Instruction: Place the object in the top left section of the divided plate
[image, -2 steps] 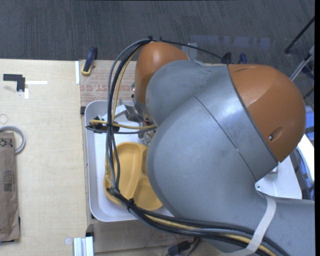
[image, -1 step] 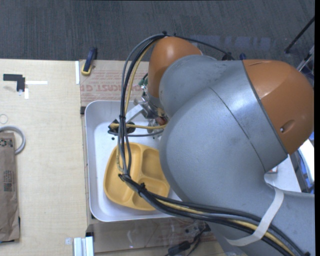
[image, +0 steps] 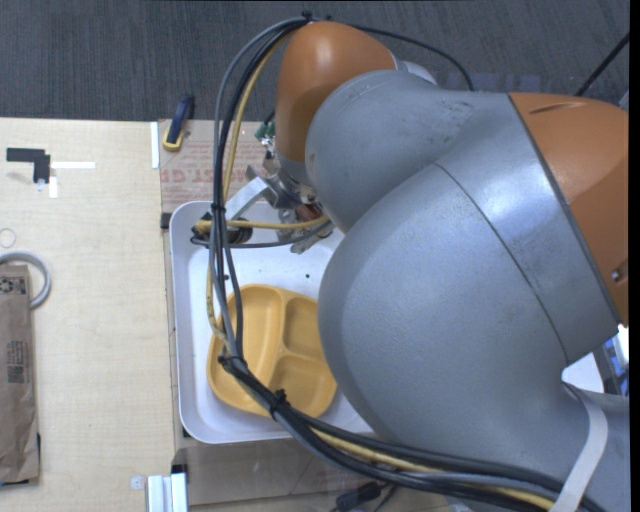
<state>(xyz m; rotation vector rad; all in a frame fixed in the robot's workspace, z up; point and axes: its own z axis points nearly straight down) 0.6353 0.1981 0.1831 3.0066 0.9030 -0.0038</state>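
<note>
A yellow divided plate lies in a shallow white bin; the plate looks like smooth moulded plastic with rounded corners and raised ridges that split it into sections, and its right part is hidden under the arm. The bin is glossy, with a rounded rim, and it sits on brown board that carries faint reddish printing just above the bin, too blurred to read. The arm is a bulky shape of matt grey casing with orange bands; it comes in from the right of the plate and covers most of the bin, its orange wrist end lying above the plate. Black cables run from that wrist down across the plate's left edge and off below it, and a yellowish hose runs with them. The gripper is a tangle of metal parts above the plate, near the bin's upper rim; whether it is apart or together cannot be told, and the object to be placed cannot be made out. Left of the bin the bench is pale wood-grain. A brown paper bag with small unreadable print lies at the bench's left edge, and a blue and yellow tool rests above the bin's upper left corner.
</note>
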